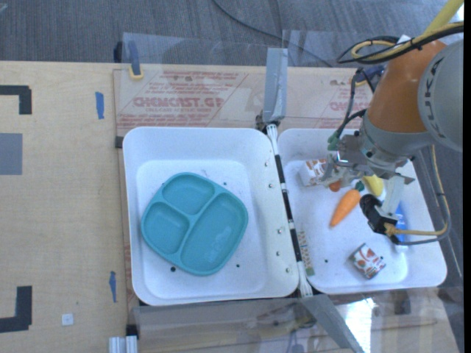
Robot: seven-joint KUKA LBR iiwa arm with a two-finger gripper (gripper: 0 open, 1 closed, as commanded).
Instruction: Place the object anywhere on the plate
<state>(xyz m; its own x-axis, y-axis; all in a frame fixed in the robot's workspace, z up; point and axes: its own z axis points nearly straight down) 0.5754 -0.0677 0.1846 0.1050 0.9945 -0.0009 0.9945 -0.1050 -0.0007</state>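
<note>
My arm hangs over the right bin [434,271]. The tool [352,173] sits low among the clutter there; from this slant I cannot tell its state or whether it has hold of anything. The carrot [344,207] lies just below it on the bin floor, a small carton [315,172] just to its left, something yellow [373,184] partly hidden under the wrist, another carton [367,261] lower down. The teal plate [194,223] rests in the left bin [140,149], nothing on it. Judgement: grasp not yet confirmed. To do this well, centre on one item, close along its narrow axis, lift clear of the divider, then release over any plate compartment.
</note>
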